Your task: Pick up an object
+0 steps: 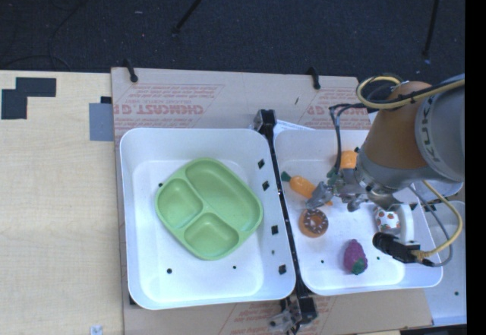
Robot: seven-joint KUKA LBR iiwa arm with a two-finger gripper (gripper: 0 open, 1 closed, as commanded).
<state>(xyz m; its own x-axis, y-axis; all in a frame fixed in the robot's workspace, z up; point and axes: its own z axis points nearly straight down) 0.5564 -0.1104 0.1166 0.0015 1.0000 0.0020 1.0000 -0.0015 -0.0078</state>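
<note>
- Leftmost, left bin (pixel 144 174): holds a green divided plate (pixel 209 208), lying flat, well apart from the arm and no part of the coming move.
- Right bin (pixel 319 280), near the divider: toy carrot (pixel 301 186), orange with a green tip; long axis runs upper left to lower right, green end pointing at the divider.
- Just below the carrot: round brown doughnut-like piece (pixel 314 223), no long axis.
- Gripper (pixel 328 193): low over the bin, just right of the carrot's orange end and just above the round piece; judged nearest to these two. Whether it is spread or closed cannot be told; nothing seen held.
- Further right, front of bin: purple grape-like toy (pixel 355 256), apart from the gripper.
</note>
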